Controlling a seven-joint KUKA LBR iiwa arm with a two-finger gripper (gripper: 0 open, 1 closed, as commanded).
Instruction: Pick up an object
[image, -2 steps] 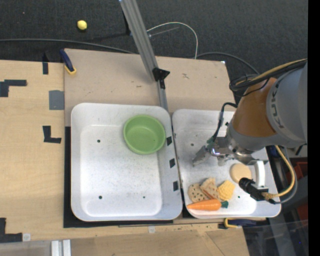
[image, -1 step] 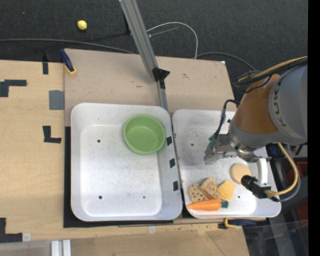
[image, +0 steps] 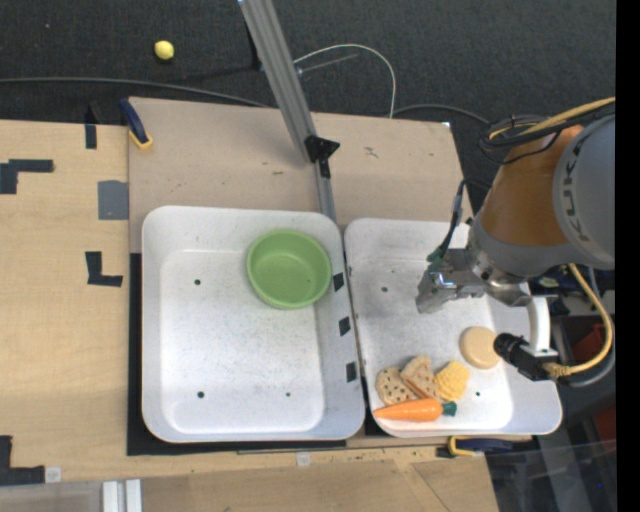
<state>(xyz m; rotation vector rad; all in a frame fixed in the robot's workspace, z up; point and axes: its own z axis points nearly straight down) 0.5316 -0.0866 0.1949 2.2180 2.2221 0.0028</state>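
A: From the overhead camera view, the pincer (image: 432, 296) is seen low over the right bin (image: 385, 250), near that bin's middle and a little toward its far edge. Nothing is seen gripped between its tips.

B: And its state, spread or pressed together?

A: That cannot be told; the tips are too small and dark against the speckled floor.

B: Where are the candidates placed?

A: A cluster is gathered at the right bin's near edge: an orange carrot (image: 410, 410) laid along the rim, a brown cracker (image: 390, 384) just behind it, a bread wedge (image: 418, 376) beside that, and a yellow corn piece (image: 452, 379) touching the wedge. A pale round biscuit (image: 479, 347) is set apart, toward the right edge.

B: And the left bin (image: 180, 400)?

A: A green bowl (image: 289, 267) is parked at its far right corner, well apart from the arm.

B: So progress is judged how?

A: Early. Nothing has been lifted; every item rests on a bin floor. An approach, a closing on one item and a lift are all judged to be left.
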